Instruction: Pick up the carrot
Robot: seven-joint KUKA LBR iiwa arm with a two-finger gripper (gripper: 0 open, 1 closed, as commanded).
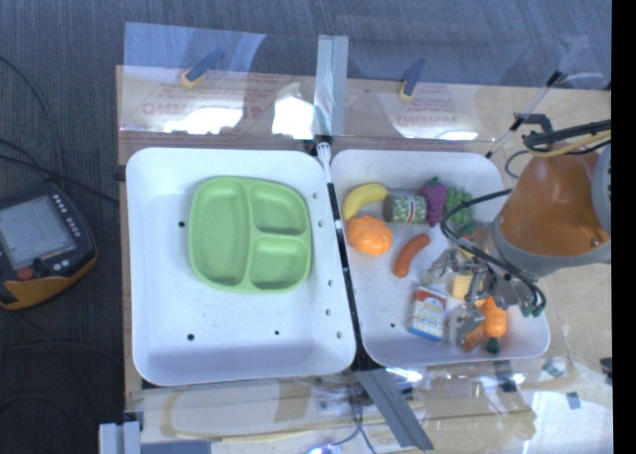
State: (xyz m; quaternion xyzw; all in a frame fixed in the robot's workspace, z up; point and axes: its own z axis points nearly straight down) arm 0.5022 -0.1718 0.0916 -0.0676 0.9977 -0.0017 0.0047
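Orange and tapered, the carrot (493, 323) is seen in the near right corner of the right bin (383, 343), with a dark green tip at its lower end. It lies right at the jaws (475, 315), whose metal parts are tangled with black cables; whether the carrot is between the fingers, or whether they are open or closed, cannot be told. A small red and white carton (428, 313) is placed just left of the jaws. Further back in the same bin, a smooth red sausage (411, 254), a rounded orange fruit (370, 235), a curved yellow banana (364, 199), a green labelled can (405, 208) and a bumpy purple grape bunch (435, 198) are grouped. A glossy green divided plate (249, 233) with three compartments is set in the left bin (159, 273). Both bins are shallow, white plastic, side by side on the surface (238, 104). The orange band of the arm (552, 209) is seen at the right.
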